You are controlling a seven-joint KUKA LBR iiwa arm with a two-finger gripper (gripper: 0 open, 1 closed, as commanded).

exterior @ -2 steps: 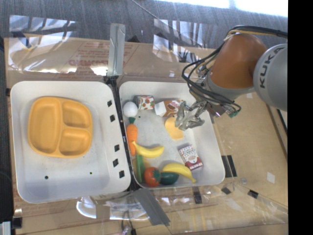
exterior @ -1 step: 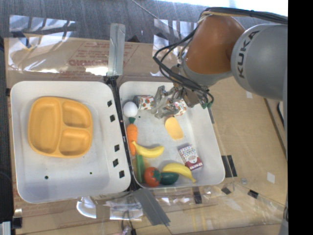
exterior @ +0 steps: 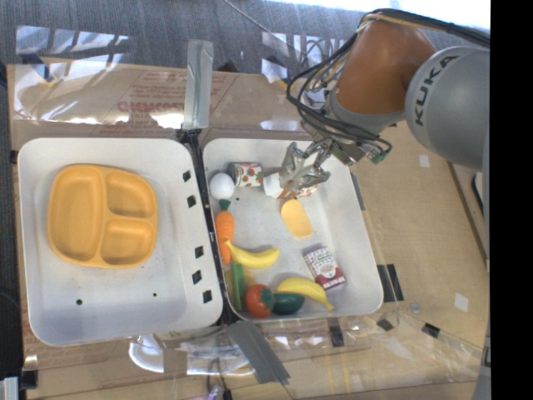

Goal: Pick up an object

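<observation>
Cardboard-covered table (exterior: 100, 98), toy food in the right bin (exterior: 354, 223). The claw (exterior: 298, 176), its state unclear, hovers over a light, stiff yellow wedge (exterior: 296, 218); pinch its flat sides.

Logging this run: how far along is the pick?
Done: the arm has reached into the right bin, and the gripper sits low at its back, by the small carton. In hand: nothing visibly lifted; whether it grips anything is unclear. Left: grasp and raise something. The bananas and carrot lie untouched.
</observation>
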